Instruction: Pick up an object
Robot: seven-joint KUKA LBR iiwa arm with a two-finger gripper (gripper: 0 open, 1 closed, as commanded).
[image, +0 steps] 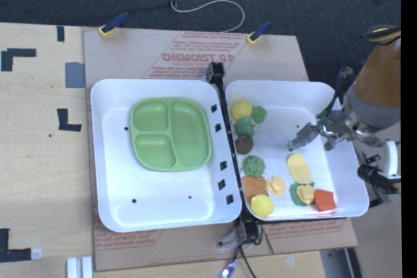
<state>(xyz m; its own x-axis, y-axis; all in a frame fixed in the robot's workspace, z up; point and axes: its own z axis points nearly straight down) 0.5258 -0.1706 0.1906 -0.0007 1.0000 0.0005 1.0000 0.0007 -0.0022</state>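
Approach step: gripper point(311, 135) spread wide, holding nothing, poised over right bin point(280, 91) floor just above pale yellow piece point(300, 168); next, descent and closing on it.

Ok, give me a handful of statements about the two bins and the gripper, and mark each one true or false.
1. The green divided plate lies in the left bin. True.
2. The gripper is over the left bin. False: it is over the right bin, above the pale yellow piece.
3. A red block sits near the right bin's front right corner. True.
4. The toy foods are piled on the plate. False: they lie in the right bin.
5. The gripper holds the yellow ball. False: the ball lies on the bin floor.
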